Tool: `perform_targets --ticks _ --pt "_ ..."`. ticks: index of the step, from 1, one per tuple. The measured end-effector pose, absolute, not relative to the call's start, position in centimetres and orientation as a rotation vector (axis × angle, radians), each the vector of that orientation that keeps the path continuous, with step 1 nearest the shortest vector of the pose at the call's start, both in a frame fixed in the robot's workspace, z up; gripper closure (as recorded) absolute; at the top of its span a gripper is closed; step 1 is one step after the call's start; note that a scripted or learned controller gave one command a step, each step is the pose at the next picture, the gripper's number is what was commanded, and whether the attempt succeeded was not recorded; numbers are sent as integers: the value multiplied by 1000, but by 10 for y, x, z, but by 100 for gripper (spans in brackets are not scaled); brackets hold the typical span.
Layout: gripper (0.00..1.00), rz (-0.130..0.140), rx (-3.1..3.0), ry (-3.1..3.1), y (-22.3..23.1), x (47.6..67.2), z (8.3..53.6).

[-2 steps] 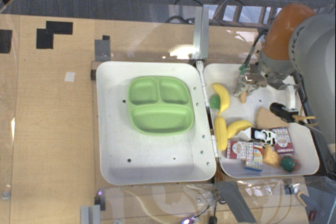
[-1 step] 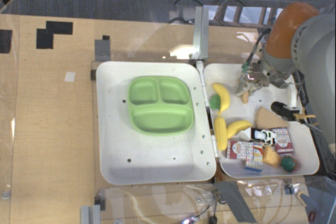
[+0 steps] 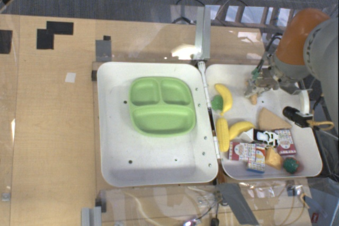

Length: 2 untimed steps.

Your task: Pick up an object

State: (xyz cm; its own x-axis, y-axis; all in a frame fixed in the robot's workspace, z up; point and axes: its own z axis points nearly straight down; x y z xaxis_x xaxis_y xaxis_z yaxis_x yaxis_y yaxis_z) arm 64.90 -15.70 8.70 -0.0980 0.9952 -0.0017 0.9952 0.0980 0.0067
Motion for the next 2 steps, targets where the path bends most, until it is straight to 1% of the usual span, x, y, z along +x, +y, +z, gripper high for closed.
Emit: perform_targets --ticks 1,2 --pt "100 10 2101 2326 -106 660 179" --pt "100 8 2043 2381 -51 626 196"
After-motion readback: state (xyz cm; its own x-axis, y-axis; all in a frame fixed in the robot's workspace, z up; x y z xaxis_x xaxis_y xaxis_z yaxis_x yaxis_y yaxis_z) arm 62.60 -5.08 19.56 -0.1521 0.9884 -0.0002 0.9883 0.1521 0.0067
